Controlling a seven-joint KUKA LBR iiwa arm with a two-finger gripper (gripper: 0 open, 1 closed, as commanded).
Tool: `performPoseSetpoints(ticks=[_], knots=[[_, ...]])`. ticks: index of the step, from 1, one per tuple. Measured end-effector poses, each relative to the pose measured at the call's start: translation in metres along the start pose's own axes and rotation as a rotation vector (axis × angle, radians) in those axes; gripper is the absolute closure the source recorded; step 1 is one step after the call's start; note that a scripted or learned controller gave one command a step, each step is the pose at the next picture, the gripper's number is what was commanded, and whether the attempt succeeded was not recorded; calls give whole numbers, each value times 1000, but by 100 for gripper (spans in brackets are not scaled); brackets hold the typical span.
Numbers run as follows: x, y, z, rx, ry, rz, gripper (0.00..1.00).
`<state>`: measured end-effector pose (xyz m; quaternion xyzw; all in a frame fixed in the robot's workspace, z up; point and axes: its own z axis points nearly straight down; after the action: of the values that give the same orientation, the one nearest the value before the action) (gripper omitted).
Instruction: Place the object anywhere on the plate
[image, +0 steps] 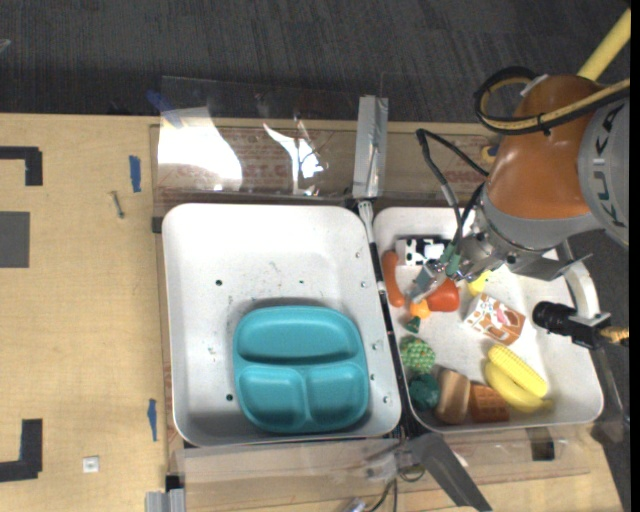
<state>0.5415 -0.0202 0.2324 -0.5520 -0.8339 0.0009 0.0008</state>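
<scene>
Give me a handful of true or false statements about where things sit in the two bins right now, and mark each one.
1. The teal plate lies in the left bin. True.
2. The banana lies on the plate. False: it lies in the right bin, near that bin's front right corner.
3. The arm's hand is over the right bin. True.
4. The plate has a single undivided well. False: ridges split it into three compartments.
5. The black and white cow toy lies at the front of the right bin. False: it lies near the back, beside the hand.
</scene>
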Motion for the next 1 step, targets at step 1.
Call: performPoseSetpoints(ticks=[1], knots=[[77,21,5,0,2,169,100]])
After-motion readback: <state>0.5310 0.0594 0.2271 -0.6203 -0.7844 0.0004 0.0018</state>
